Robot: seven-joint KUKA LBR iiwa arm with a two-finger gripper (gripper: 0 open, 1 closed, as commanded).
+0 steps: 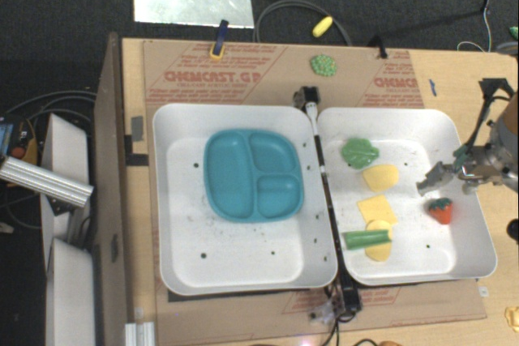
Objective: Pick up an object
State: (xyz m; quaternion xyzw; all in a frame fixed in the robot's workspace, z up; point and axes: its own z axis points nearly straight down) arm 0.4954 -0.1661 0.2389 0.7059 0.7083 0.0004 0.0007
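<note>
The right bin (454, 267) holds a green leafy toy (358, 151), a yellow piece (381, 177), a yellow slice (376, 210), a green stick (366, 238) lying on another yellow piece (378, 253), and a red toy fruit with a green top (440, 210). My gripper (444, 177) hangs over the right side of this bin, just above the red fruit and right of the yellow pieces. I see nothing held in it.
A teal divided plate (253, 176) lies in the left bin (182, 255). On the cardboard behind the bins sit a green knobbly ball (323, 65) and a yellow clip (217, 50). A yellow object (323, 27) rests by cables beyond the bench.
</note>
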